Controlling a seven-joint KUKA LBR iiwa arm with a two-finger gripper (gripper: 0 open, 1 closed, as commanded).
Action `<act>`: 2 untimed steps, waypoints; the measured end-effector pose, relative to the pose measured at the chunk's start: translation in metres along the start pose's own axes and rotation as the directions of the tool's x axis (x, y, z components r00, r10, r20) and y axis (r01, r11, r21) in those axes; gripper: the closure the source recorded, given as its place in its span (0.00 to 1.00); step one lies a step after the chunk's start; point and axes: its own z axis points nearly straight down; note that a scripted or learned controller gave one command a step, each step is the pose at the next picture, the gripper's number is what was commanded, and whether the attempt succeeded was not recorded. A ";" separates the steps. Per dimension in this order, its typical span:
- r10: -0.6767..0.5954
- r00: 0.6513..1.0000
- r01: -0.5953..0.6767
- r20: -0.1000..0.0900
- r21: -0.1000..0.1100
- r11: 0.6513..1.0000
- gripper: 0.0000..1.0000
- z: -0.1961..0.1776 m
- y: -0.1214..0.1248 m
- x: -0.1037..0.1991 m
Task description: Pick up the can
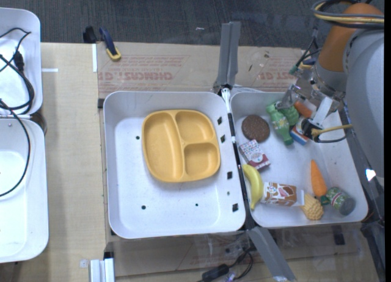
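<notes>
The can is small and green with a grey metal end. It lies on its side in the near right corner of the right bin, just right of an orange carrot. My gripper hangs over the far part of that bin, well behind the can. It is above a green crumpled packet and a small red and blue item. The grey arm with its orange band comes in from the right and hides part of the bin's far corner.
The right bin also holds a brown round cookie, a small red and white pack, a banana, a brown and white carton and a yellow waffle cone. In the left bin lies a yellow divided plate.
</notes>
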 end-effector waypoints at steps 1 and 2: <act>0.313 0.950 -0.313 0.000 0.001 0.950 0.00 0.032 -0.072 -0.026; 0.310 0.951 -0.310 0.002 0.002 0.951 1.00 0.024 -0.072 -0.026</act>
